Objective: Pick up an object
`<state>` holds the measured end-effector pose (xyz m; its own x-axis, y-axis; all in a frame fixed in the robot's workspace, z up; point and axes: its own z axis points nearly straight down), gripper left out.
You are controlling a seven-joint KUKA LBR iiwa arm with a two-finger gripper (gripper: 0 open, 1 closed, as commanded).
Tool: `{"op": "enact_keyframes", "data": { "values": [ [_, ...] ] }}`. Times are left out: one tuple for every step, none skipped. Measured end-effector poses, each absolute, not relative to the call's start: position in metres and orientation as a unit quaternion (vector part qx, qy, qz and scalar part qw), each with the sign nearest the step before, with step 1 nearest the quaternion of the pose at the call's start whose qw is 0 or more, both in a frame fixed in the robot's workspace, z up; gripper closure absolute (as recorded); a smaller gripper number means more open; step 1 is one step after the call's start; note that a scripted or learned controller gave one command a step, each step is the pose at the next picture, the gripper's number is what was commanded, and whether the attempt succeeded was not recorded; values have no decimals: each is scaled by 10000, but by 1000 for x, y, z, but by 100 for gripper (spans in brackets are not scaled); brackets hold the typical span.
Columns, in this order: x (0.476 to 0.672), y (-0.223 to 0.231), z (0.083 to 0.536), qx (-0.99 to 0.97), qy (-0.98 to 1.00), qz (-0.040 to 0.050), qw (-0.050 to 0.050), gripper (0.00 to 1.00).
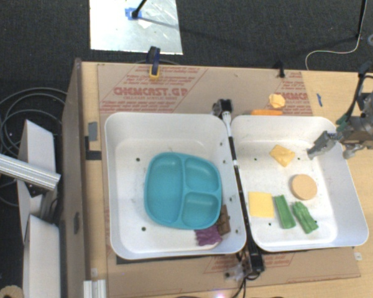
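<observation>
The right bin (351, 185) holds a yellow wedge (282, 154), a round tan disc (303, 187), a flat yellow square (260, 204) and two green sticks (284, 212) (304, 217). My gripper (332, 148) hangs over this bin's upper right part, to the right of the yellow wedge and above the tan disc. It is open, with nothing between its fingers. One finger (319, 143) points left toward the wedge. The left bin (127, 160) holds a teal divided plate (183, 190), with a purple piece (207, 236) and a brown piece (224, 222) at the plate's lower right edge.
A black divider (234, 160) runs between the two bins. Behind the right bin, a yellow lump (276, 100) and an orange strip (266, 112) lie on the cardboard. A white cable (336, 49) loops at the back right. The arm enters over the right bin's right wall.
</observation>
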<state>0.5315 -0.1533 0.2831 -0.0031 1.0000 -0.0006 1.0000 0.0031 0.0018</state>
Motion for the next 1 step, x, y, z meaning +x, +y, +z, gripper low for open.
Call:
{"op": "enact_keyframes", "data": {
  "values": [
    [526,-164,80,7068,7074,2,46,0]
  ]
}}
